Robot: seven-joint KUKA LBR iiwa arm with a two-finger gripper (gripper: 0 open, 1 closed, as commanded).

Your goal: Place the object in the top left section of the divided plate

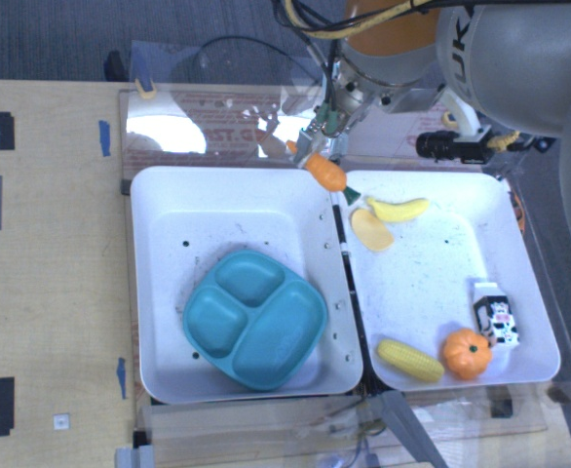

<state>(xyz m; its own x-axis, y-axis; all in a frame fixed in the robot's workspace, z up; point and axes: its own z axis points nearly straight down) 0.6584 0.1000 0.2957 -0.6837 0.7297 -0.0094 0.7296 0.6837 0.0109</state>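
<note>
The arm came in from the right, its gripper [323, 144] hanging over the back rim where the two white bins met. Right under the fingertips sat a small toy carrot [326, 174], orange with a green tip pointing down toward the right bin [529, 261]. It looked pinched at its upper, fat end, the jaws drawn in close on it, though from that slant I couldn't swear how firm the hold was.

The carrot hung above the seam between the bins, well apart from the blue divided plate [256, 318] that lay in the left bin [159, 213]. The plate sat turned at an angle, two small sections toward the back and one large toward the front.

My read on the carrot: a light, hard plastic toy, smooth and tapered, so likely slippery. A grip near the thin end would squeeze it out like a pip; the thick end or the middle, across its width, seemed the safer hold. Nothing fragile about it, so a short drop onto the plate shouldn't hurt.

In the right bin, left alone, lay a banana [398, 209], a pale yellow slice [371, 230] just beside it, a corn cob [409, 360], an orange fruit [467, 353] touching the cob, and a small black-and-white carton [495, 318].
</note>
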